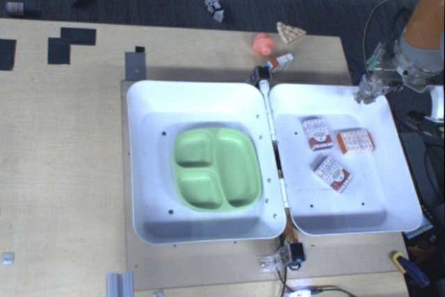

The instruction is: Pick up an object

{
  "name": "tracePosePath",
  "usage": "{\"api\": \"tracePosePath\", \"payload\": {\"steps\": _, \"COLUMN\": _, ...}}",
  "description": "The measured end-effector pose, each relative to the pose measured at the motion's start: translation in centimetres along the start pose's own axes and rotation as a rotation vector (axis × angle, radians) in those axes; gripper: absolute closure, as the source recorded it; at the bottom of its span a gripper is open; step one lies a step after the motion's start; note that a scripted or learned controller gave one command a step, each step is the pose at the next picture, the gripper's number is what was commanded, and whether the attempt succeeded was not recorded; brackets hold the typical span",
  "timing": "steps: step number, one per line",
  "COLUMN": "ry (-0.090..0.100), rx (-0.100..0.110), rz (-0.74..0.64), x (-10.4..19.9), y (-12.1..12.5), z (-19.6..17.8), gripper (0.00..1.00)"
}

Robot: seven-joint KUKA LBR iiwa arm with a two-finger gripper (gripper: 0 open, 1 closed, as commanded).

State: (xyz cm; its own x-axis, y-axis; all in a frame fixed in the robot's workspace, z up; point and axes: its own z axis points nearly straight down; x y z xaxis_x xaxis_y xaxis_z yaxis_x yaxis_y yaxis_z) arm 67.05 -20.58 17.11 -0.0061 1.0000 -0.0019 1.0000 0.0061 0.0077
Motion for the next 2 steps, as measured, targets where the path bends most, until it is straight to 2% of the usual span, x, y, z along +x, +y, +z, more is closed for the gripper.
{"api": "tracePosePath", "payload": {"steps": 1, "ry": 0.001, "rx": 0.004, "rz": 0.000, "x": 0.1, "y": -0.1, "z": 3.7, "gripper": 1.00}}
{"api": "tracePosePath", "payload": {"steps": 2, "ry": 0.001, "rx": 0.003, "rz": -0.001, "x": 0.1, "y": -0.1, "z": 4.9, "gripper": 1.00}}
